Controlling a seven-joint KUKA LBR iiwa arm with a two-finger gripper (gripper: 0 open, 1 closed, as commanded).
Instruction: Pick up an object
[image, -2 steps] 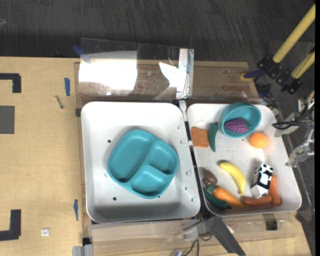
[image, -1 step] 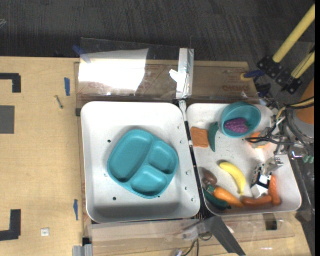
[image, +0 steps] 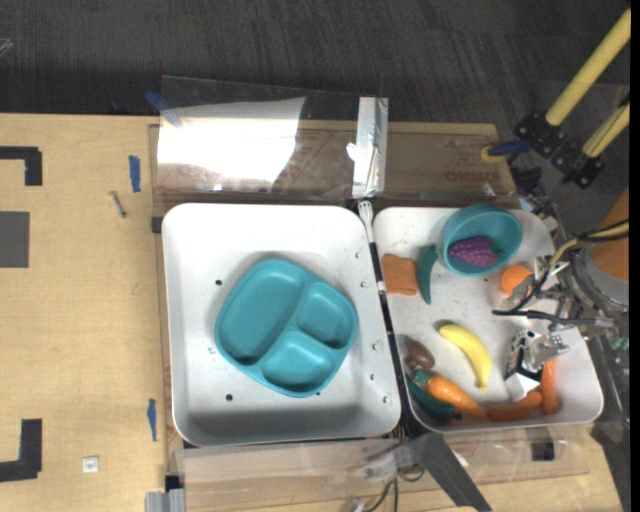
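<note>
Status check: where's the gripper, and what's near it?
Gripper low over right white bin, fingers unreadable. Nothing seen held. Yellow plastic banana beside it, orange toy carrot near the front wall.

The tan bench (image: 70, 330) bears two white bins. The left bin (image: 190, 300) sits at nine o'clock of the right bin (image: 585, 400).

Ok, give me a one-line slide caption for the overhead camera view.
The gripper hovers over the right bin of toy food, beside a banana; a teal divided plate fills the left bin.
</note>
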